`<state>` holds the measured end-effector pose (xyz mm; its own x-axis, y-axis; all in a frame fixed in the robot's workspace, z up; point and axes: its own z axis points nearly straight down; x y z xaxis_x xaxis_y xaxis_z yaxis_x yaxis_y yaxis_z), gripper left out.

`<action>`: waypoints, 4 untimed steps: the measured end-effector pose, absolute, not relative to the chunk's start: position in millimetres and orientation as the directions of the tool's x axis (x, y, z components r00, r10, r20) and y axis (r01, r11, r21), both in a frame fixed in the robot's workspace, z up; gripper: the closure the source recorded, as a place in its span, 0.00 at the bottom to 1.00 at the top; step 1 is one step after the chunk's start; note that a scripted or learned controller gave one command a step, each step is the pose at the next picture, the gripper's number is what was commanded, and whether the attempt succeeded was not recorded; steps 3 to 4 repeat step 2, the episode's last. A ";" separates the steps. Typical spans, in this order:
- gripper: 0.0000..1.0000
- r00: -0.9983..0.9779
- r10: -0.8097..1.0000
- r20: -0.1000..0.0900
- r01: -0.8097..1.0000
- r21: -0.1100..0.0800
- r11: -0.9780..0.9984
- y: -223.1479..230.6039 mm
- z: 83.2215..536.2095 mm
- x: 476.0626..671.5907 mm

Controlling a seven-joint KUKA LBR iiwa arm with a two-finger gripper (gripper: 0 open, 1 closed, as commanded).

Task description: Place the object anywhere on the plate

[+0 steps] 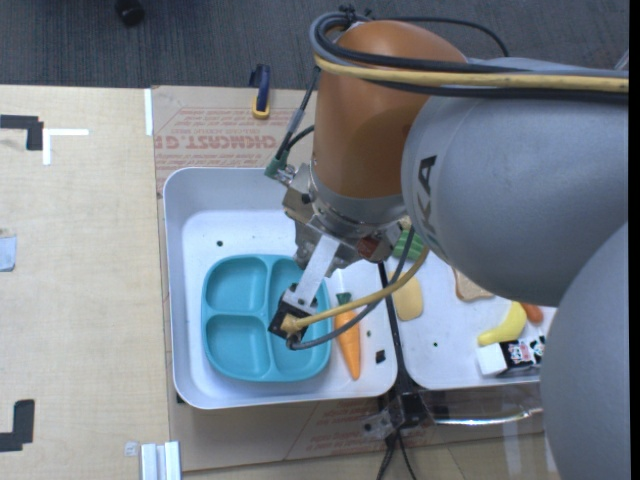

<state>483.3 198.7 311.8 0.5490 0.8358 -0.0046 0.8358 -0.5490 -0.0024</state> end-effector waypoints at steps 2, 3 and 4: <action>0.00 0.579 0.816 -0.007 0.816 -0.003 -0.579 229.0 268.4 497.6; 0.00 0.579 0.816 -0.007 0.816 -0.003 -0.579 229.0 268.4 497.6; 0.00 0.579 0.816 -0.007 0.816 -0.003 -0.579 229.0 268.4 497.6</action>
